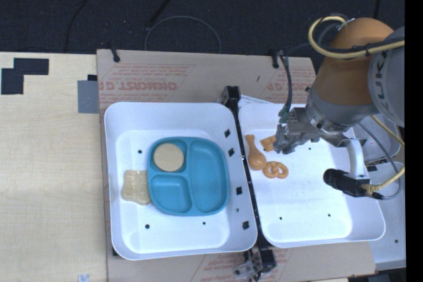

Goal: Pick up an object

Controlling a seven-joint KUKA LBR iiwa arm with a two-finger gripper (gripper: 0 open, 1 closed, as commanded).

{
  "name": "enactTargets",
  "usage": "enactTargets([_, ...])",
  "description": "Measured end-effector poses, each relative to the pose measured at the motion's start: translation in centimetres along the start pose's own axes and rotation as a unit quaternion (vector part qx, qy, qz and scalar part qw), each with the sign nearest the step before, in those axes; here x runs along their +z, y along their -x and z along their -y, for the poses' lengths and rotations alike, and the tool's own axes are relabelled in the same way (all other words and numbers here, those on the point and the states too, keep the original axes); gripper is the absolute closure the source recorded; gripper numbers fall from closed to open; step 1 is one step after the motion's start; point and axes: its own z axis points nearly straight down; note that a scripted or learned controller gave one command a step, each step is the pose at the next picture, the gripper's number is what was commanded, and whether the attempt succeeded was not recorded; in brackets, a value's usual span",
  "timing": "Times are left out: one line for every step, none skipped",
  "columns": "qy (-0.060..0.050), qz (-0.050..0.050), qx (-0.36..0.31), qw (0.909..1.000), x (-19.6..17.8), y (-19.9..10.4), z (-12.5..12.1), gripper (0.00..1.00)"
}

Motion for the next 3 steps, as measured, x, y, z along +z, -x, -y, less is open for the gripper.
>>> enactTargets([-0.001, 0.000, 0.000, 1.0000, -0.3, -4.2, 2.4, 1.00])
enactTargets([0.000, 0.000, 0.000, 1.0000, -0.9, -8.8, 4.1, 1.00])
enactTargets([-0.001, 0.000, 0.000, 1.0000, -1.2, -14.0, 5.7, 1.00])
